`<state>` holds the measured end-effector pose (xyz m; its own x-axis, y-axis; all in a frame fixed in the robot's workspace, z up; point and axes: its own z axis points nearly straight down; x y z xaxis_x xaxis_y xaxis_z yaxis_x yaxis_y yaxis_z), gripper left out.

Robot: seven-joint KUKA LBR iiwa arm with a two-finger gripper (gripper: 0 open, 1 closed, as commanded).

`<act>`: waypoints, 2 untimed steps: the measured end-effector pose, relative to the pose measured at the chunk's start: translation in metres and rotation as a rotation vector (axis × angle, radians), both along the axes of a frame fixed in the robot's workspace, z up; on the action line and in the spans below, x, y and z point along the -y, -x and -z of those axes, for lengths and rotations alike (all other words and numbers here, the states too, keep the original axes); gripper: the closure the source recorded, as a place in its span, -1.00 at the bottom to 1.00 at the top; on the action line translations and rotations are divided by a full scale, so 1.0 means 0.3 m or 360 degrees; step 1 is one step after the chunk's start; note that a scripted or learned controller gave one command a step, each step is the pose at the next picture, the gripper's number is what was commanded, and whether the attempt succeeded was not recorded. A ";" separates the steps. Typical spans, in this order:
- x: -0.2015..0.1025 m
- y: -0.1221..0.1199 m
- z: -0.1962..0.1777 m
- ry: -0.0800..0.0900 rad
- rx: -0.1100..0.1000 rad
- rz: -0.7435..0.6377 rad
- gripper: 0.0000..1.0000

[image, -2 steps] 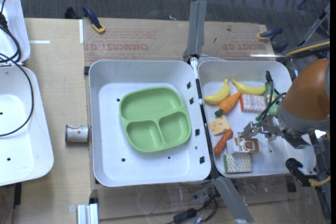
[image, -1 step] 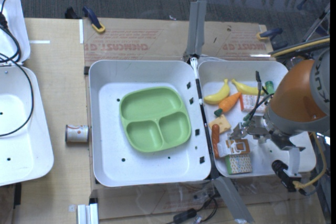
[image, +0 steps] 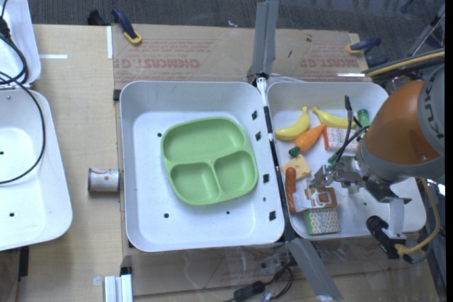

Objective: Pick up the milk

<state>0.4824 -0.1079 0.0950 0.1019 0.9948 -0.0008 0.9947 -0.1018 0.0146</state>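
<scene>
Hovering low over the right bin (image: 396,223), my claw (image: 331,177) sits almost directly above the milk (image: 320,199), the small carton lying just below its tip; I cannot tell from this slanted view whether it is released or clenched, and nothing shows as held. I judge the arm is placed this way to drop straight onto the carton. Touching the milk on its near side is a green-printed box (image: 323,222), and just left stands a red sausage (image: 290,188) with a cheese wedge (image: 300,167) above it, so the descent is crowded. Farther beyond the claw lie a carrot (image: 308,138) and two bananas (image: 294,126). Well off to its left, the other bin (image: 141,152) carries a green divided plate (image: 209,160).
</scene>
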 end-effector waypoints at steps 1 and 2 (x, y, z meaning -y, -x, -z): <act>0.000 0.000 0.000 0.0000 0.0000 0.0000 -1.00; 0.047 -0.053 -0.282 -0.0001 -0.0024 -0.0200 -1.00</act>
<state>0.4981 -0.1221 0.1796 -0.0239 0.9997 -0.0010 0.9997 0.0239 -0.0005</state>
